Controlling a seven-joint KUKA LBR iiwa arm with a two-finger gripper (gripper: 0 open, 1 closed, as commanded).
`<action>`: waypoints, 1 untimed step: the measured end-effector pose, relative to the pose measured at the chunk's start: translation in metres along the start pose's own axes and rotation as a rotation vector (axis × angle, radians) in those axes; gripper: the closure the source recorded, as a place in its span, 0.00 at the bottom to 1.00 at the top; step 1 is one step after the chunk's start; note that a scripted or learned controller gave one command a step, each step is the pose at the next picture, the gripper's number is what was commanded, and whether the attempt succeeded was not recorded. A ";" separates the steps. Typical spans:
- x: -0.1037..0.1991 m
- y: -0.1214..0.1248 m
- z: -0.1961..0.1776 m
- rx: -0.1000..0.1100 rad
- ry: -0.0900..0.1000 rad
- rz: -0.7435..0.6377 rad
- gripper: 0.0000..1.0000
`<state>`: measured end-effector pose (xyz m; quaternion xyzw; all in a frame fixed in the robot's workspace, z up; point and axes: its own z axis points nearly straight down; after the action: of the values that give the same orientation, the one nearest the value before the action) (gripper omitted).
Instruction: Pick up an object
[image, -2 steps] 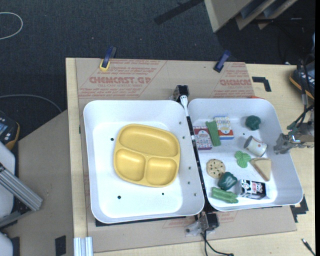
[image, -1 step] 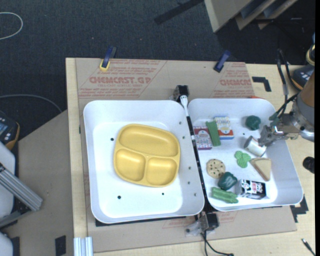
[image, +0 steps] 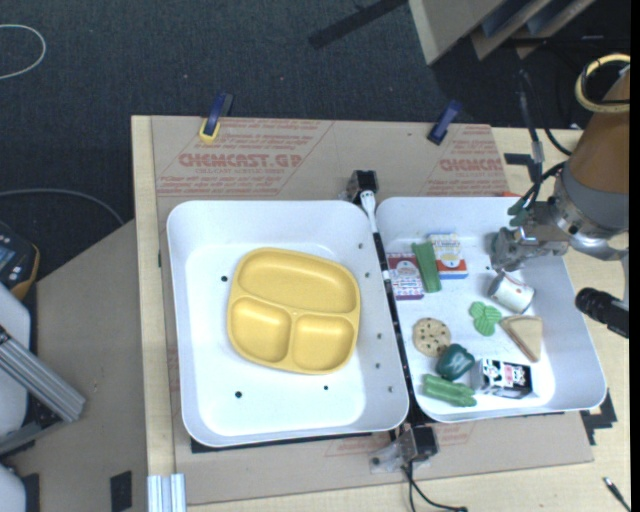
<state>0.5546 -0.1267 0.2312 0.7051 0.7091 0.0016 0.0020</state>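
Observation:
My gripper (image: 503, 258) hangs over the back right part of the right bin (image: 585, 345), just above a small white cup (image: 514, 293) lying on its side. Around the cup are a green leaf piece (image: 486, 318) and a tan bread wedge (image: 524, 335). Further left lie a cookie (image: 431, 335), a long green stick (image: 428, 267), a red and white packet (image: 405, 278) and a small white box (image: 447, 254). Near the front edge sit a dark green pepper (image: 456, 361), a green pea pod (image: 448, 391) and a black and white carton (image: 506, 375).
The left bin (image: 200, 395) holds a yellow divided plate (image: 293, 310). A black divider rail (image: 377, 250) runs between the bins. The arm's grey and orange body (image: 603, 170) comes in from the right above the right bin's back corner.

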 end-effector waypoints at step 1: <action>0.044 0.030 -0.008 0.000 0.001 -0.001 1.00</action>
<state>0.5840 -0.0829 0.2397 0.7047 0.7095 0.0020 0.0017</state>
